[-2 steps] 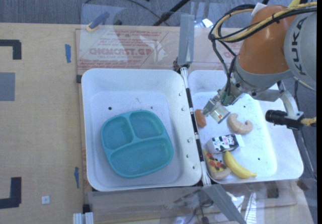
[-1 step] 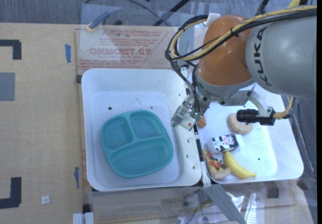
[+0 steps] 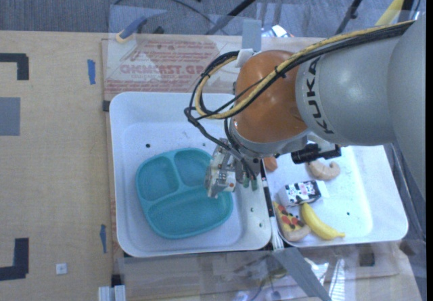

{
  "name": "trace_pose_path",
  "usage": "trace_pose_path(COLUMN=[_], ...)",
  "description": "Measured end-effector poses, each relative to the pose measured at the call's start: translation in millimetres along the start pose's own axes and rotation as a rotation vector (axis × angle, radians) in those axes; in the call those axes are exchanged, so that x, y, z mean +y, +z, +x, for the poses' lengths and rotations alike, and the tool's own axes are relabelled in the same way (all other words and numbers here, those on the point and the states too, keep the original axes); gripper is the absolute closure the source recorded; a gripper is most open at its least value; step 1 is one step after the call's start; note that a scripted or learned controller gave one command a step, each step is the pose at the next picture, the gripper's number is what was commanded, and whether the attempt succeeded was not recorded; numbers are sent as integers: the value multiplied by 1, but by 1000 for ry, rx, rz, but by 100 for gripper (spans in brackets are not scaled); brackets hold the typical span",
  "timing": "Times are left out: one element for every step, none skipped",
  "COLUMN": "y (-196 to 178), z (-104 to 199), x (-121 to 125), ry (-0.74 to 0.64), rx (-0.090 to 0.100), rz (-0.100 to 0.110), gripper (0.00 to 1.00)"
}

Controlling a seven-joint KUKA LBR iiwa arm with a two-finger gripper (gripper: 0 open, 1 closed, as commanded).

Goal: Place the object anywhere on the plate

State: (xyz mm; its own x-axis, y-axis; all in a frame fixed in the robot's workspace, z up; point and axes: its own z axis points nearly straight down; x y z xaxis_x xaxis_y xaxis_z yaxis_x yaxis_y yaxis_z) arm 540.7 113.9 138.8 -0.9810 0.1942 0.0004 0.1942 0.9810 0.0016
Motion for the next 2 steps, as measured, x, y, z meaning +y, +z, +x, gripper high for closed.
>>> trace_pose_path(y=[0,-11], z=[0,-2], x=[-1,0], ry=[1,5], rx=[0,-4], rz=[0,-4], gripper=[0,100])
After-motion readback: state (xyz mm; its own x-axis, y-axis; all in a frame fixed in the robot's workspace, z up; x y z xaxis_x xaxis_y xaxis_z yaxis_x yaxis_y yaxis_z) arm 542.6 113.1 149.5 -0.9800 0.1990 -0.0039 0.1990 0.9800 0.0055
